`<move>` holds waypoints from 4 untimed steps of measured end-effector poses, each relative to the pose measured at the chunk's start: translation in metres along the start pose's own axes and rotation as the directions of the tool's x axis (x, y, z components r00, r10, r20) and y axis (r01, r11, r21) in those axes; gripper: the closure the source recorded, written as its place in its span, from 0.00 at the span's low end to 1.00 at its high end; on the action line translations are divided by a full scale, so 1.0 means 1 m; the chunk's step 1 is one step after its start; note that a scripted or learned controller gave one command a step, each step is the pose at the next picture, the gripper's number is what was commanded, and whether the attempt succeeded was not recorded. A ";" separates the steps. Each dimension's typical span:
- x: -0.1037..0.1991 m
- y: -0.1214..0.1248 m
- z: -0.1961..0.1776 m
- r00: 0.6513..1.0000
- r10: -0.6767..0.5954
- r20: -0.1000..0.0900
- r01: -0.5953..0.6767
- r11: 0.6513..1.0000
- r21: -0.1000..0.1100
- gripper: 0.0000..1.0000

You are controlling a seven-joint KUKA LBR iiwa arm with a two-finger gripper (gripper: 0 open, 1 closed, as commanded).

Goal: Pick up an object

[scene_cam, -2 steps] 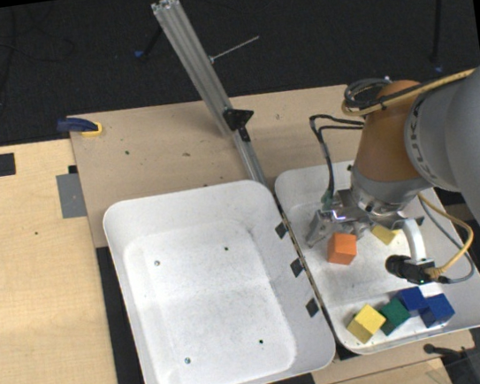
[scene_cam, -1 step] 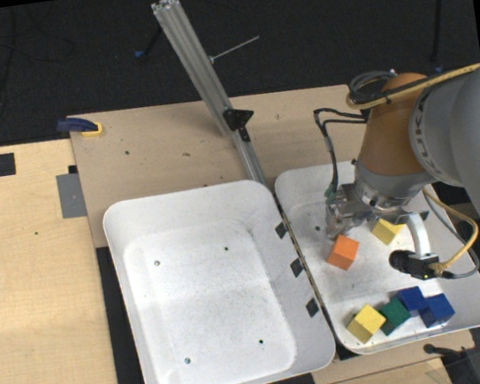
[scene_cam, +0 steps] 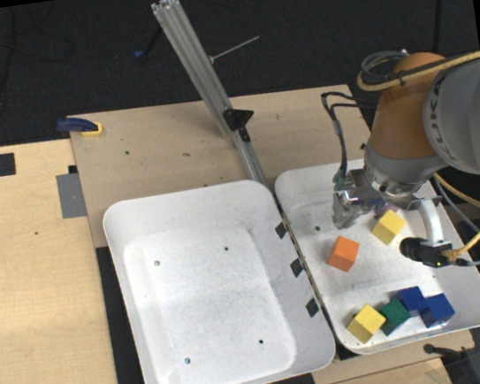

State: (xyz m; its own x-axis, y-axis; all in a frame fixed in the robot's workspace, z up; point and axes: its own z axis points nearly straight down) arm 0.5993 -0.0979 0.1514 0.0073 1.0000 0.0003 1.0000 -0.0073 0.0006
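Over right bin hangs claw, low near floor; grip state cannot tell. Orange cube just below claw, likeliest target. Yellow cube close to its right. Yellow-green-blue cluster well below, packed, harder pick.

No readable text, label or number shows anywhere.

Two white bins, two yellow blocks, two blue blocks, one orange block, one green block.
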 end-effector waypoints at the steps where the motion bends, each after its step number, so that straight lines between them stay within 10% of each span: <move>1: 0.003 0.001 -0.062 1.000 -0.007 0.001 0.007 1.000 -0.003 1.00; 2: 0.002 0.001 -0.069 1.000 -0.010 0.000 0.010 1.000 0.002 1.00; 4: 0.096 -0.036 -0.057 1.000 -0.010 -0.002 0.010 1.000 0.006 1.00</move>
State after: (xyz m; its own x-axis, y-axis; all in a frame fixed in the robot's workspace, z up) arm 0.5642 -0.0012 0.2085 -0.0031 1.0000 0.0024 1.0000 0.0032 -0.0052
